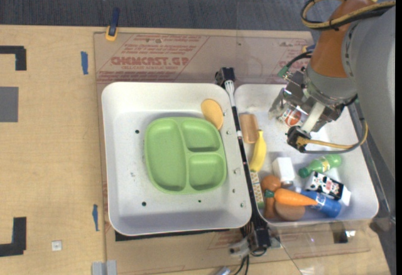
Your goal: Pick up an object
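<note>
My gripper [294,124] hangs over the upper middle of the right bin [367,173], tilted, on the grey arm with its orange band. A small red and white object [292,118] shows right at the gripper; whether it is held I cannot tell. Below it in the same bin lie a white block [284,170], a green toy [320,164], a blue bottle with a black and white label [326,195], a carrot [295,198] and a brown piece [270,183]. A banana [257,152] and a tan bun-like item [249,127] lie along the bin's left wall.
The left bin [119,142] holds a green divided plate [185,154] and a yellow-orange piece [213,112] near its upper right corner. A black bar [235,117] runs between the bins. Cardboard covers the bench around them.
</note>
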You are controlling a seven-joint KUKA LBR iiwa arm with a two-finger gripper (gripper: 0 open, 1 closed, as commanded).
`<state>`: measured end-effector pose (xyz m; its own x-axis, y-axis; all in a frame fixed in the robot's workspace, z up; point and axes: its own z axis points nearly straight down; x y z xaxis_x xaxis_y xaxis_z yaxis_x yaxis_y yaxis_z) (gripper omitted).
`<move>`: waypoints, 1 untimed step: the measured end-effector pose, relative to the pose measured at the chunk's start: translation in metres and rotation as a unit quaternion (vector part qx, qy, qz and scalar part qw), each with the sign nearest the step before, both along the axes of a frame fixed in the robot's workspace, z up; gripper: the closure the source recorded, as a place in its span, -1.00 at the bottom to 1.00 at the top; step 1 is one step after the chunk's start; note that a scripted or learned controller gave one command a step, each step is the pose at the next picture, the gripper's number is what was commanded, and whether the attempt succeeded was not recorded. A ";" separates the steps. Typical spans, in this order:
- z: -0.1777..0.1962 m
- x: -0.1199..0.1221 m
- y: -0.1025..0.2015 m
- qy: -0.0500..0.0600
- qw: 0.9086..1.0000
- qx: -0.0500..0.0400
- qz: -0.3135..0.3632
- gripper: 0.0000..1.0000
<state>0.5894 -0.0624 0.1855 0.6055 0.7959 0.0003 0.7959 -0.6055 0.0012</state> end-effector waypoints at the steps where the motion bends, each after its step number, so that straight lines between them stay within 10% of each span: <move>1: 0.058 -0.081 0.020 0.003 1.000 0.002 0.007 1.00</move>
<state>0.5082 -0.0428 0.2435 0.5947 0.8039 0.0002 0.8039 -0.5947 -0.0058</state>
